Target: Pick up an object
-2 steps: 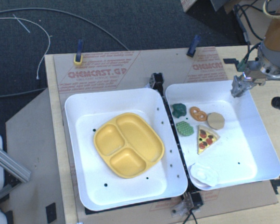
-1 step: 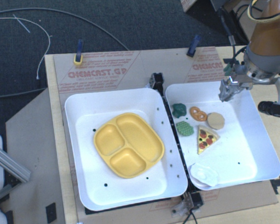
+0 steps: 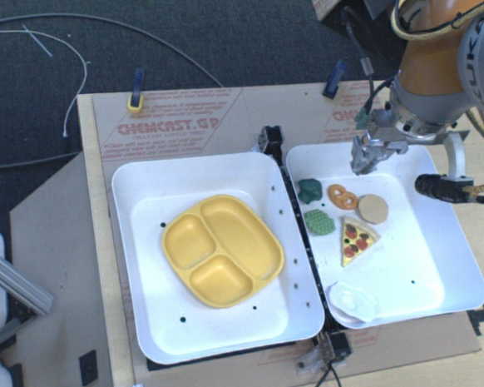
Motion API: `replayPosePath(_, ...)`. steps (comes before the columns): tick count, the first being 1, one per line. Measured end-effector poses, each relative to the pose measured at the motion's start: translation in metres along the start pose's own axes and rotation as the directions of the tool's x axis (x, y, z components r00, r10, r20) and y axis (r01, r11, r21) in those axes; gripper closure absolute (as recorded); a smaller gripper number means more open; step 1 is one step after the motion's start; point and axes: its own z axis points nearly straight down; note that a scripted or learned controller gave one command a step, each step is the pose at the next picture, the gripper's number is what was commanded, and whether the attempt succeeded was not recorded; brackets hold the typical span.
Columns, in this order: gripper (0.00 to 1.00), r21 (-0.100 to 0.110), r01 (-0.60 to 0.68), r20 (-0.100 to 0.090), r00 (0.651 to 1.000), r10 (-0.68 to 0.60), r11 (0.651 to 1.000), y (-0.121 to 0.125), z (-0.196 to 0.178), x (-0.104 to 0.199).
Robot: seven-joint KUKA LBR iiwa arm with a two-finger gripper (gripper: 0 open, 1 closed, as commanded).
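Desk (image 3: 178,118): pale board, red lettering, two white bins side by side. A blue clamp (image 3: 138,86) sits at its far edge.

Left bin (image 3: 152,321): holds a yellow divided plate (image 3: 221,248), three compartments, lying flat near the middle and turned at an angle.

Right bin (image 3: 433,286): small food-shaped items are grouped in its left half.
- Dark green piece (image 3: 310,190), nearest the far left corner.
- Pretzel (image 3: 341,196), just right of the dark green piece.
- Tan round disc (image 3: 373,209), beside the pretzel on its near right.
- Light green piece (image 3: 318,222), in front of the dark green one, close to the bin's left wall.
- Pizza slice (image 3: 356,240), with red spots. Its wide end touches or almost touches the tan disc, and its tip points toward the near side.
- White crumpled item (image 3: 352,302), at the near left corner, partly on the rim.

Arm (image 3: 439,48): reaches in from the right, with the orange band up high.

Pincer (image 3: 363,167): points down over the far part of the right bin, behind the pretzel and the tan disc and apart from both. Open or closed cannot be told from this angle. All items lie on the bin floor.
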Motion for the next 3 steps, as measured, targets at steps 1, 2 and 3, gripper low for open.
replayPosePath(1,1.00,-0.002,0.000,0.000,1.000,0.000,1.000,0.000,-0.010,0.056)
replayPosePath(2,1.00,-0.002,0.000,0.001,1.000,0.000,1.000,0.002,-0.012,0.112)
replayPosePath(3,1.00,0.000,0.000,0.000,1.000,0.000,1.000,-0.010,-0.019,0.168)
